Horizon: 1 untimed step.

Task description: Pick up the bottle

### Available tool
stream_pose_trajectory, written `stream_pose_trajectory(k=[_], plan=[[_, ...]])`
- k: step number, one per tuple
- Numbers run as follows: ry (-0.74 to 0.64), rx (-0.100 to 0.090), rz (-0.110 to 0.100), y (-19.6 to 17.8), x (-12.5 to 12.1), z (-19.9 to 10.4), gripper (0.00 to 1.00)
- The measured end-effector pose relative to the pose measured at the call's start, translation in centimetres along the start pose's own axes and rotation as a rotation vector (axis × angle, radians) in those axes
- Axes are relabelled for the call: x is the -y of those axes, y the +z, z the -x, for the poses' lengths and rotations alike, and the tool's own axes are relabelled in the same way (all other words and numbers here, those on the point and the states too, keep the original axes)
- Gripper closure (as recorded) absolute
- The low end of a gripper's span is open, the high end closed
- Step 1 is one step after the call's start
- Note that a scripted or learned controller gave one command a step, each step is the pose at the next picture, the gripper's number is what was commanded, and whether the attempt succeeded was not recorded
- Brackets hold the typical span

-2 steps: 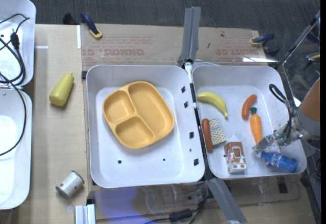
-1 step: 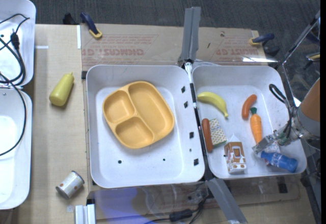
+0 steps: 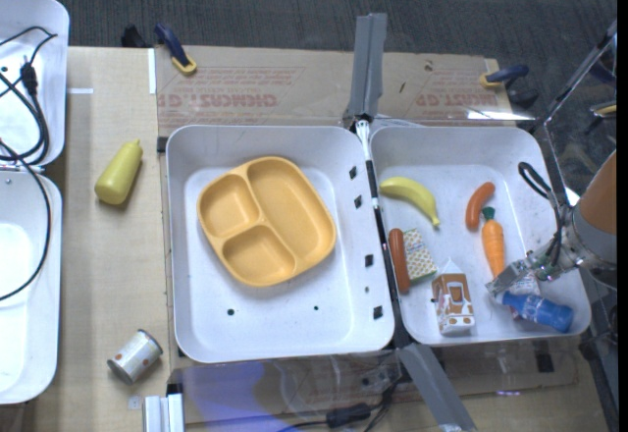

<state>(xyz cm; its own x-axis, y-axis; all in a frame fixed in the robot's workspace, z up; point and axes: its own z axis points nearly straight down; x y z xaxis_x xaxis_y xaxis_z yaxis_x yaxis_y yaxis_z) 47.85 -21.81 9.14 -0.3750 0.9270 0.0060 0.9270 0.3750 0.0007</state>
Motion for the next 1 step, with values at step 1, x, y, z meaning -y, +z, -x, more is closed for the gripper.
stream_pose_trajectory(k=[1], plan=[[0.045,0.004,-0.001,0.04,-0.49,-1.44,0.00]])
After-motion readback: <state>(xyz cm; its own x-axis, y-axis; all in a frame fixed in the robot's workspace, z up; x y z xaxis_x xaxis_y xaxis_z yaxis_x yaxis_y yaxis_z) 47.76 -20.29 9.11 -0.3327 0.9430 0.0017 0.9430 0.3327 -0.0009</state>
